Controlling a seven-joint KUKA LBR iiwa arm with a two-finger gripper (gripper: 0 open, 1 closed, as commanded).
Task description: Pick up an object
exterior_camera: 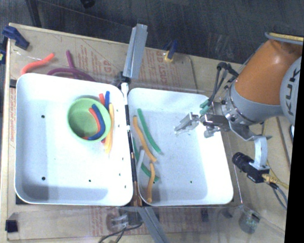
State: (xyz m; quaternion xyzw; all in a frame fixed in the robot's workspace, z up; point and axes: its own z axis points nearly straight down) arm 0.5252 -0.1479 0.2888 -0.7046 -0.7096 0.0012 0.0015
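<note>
Poised over the right bin point(218, 183), the gripper point(186, 122) hangs with its fingers parted and nothing between them, apparently in the approach step, while the orange and green strips point(145, 144) lie apart along the bin's left side, so the next move calls for reaching leftward and descending.

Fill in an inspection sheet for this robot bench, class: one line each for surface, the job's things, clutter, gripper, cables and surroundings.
Surface: wooden bench bearing left bin and right bin.
Job's things: green bowl with coloured strips in left bin; orange and green strips along right bin's left side.
Clutter: loose strips on the bench behind the left bin.
Gripper: gripper over right bin, nothing between its fingers.
Cables: cables at right.
Surroundings: dark floor.
</note>
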